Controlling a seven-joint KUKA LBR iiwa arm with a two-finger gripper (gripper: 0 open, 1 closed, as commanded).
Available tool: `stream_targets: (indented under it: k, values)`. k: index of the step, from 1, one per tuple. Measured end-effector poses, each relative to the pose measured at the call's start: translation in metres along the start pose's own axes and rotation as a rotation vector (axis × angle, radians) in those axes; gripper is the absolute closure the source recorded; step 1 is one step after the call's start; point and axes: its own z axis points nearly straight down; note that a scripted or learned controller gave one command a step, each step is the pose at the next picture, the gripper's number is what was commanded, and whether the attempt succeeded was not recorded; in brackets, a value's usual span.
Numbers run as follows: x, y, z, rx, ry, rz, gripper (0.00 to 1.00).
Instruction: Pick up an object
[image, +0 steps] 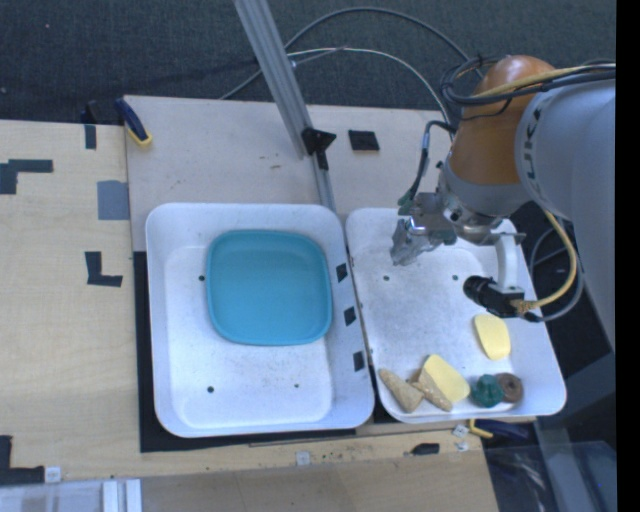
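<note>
We see the tool (408, 243) hanging over the top part of the right bin (400, 300), above a bare white spot, and we cannot tell from up here how it is set. The things to pick sit well apart from it along the bin's near edge: a yellow block (443, 379), a tan piece (402, 390), a yellow oval (492, 336) and a green toy (488, 391). We think they lie low there because that side slopes down, while the blue plate (268, 286) rests flat in the left bin (180, 330) on the worktop (60, 290).

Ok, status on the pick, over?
Gripper over the right bin's far end, nothing seen between its fingers. Objects clustered at the near edge: yellow block, yellow oval piece, teal piece. Nothing in the way.
</note>
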Motion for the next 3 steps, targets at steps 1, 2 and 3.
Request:
stream_targets:
  k: [1, 2, 3]
  values:
    - [0.046, -0.006, -0.007, -0.001, 0.0, 0.0, 1.0]
    - [0.098, 0.003, -0.018, -0.001, 0.0, -0.001, 1.0]
    - [0.151, 0.002, -0.005, 0.001, -0.001, -0.001, 1.0]
